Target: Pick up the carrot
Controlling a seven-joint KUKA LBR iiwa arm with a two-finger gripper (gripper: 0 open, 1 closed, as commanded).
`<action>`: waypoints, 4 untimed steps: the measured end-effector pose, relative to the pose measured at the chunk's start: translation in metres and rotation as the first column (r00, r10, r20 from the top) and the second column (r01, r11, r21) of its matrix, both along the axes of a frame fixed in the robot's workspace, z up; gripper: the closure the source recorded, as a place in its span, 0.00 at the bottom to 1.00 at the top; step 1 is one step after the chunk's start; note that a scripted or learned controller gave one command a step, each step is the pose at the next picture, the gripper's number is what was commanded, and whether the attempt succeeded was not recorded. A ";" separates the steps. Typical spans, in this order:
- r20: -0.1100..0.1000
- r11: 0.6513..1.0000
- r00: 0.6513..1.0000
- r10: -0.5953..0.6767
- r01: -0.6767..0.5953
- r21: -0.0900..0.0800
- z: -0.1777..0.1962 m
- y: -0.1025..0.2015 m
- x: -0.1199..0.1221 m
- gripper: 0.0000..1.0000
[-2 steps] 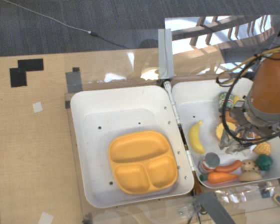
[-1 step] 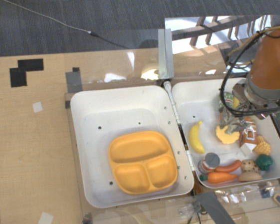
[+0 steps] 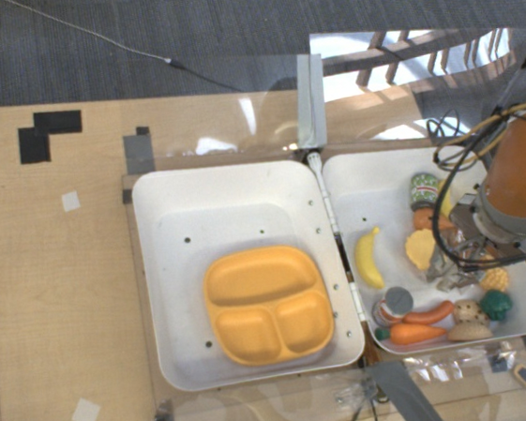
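Observation:
The carrot (image 3: 417,334) is orange with a green end and lies along the front wall of the right bin (image 3: 373,183), at its front left. My gripper (image 3: 457,273) hangs over the right half of that bin, behind and to the right of the carrot and apart from it. The arm's orange band and cables hide whatever lies directly under the wrist.
Around the carrot lie a red-orange long piece (image 3: 431,312), a grey round piece (image 3: 398,301), a speckled tan piece (image 3: 468,321) and a green broccoli (image 3: 496,304). A banana (image 3: 369,259), a yellow piece (image 3: 420,250), corn (image 3: 493,279) and a green can (image 3: 424,189) sit farther back. A yellow divided plate (image 3: 268,302) lies in the left bin (image 3: 170,263).

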State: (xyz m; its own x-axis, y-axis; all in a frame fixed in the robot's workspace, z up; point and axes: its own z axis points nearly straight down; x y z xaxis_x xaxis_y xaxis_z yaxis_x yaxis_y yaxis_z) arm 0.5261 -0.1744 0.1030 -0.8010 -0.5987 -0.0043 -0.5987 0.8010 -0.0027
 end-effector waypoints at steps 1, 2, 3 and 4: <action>0.004 0.994 0.994 0.112 -0.112 -0.003 0.041 -0.005 -0.031 1.00; 0.008 0.950 0.950 0.312 -0.312 -0.007 0.144 -0.018 -0.002 1.00; 0.000 0.760 0.760 0.650 -0.650 -0.001 0.084 -0.031 -0.001 1.00; 0.001 0.856 0.856 0.517 -0.517 -0.002 0.083 -0.001 -0.005 1.00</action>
